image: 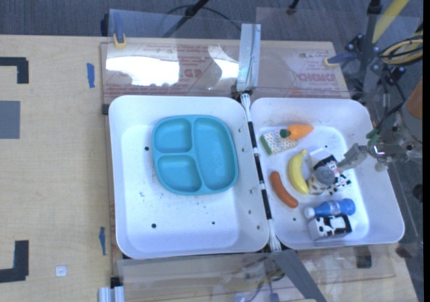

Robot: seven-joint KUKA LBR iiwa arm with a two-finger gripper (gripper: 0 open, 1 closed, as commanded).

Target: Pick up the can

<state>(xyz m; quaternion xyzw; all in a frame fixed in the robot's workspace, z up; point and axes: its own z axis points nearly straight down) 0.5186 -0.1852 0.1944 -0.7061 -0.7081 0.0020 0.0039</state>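
Nearest in the right bin (376, 126) lie a black-and-white cow-patterned carton (330, 226) and a blue bottle (334, 208), then the can (325, 174), its grey top showing just beside the banana (297, 171), with a sausage (283, 189) to their left and a carrot (297, 131) beyond. The gripper (352, 155) sits at the can's right edge, and whether its jaws are released or clenched I cannot tell. With 2 neighbours crowding it, the can could slip, or the banana get nudged instead; red printing on the clear panels (181, 68) behind is too blurred to read.

1 fixed camera above, slanting down on both bins (121, 159).
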